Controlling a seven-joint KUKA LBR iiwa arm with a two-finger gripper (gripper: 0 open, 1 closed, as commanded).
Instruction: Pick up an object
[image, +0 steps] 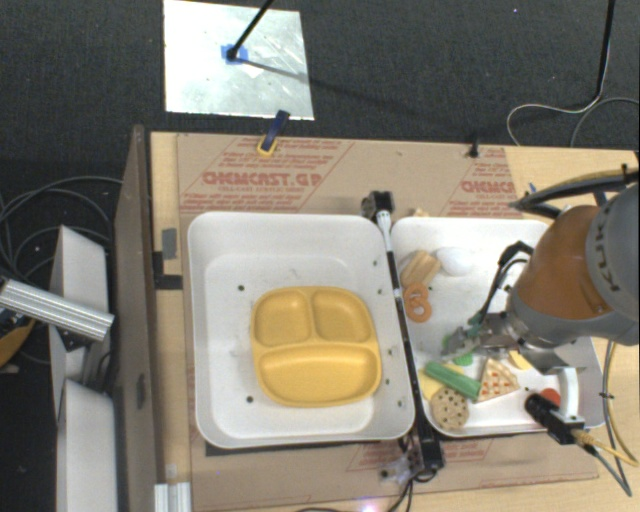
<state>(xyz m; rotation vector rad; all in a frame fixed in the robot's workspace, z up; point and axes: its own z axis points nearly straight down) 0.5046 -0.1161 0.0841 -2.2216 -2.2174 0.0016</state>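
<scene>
left bin (215, 300): holds a yellow tray (315, 345) with three compartments, lying flat at the middle. right bin (470, 285): holds several small items. a tan block (418, 268) and a white egg (455, 260) sit near the far edge; an orange ring (417, 305) lies by the left wall. a green piece (452, 378), a pizza slice (497, 380) and a cookie (449, 406) are grouped at the near edge. gripper (470, 340): low over the right bin, just above the green piece; finger state cannot be told. arm (575, 285) enters from the right.
</scene>
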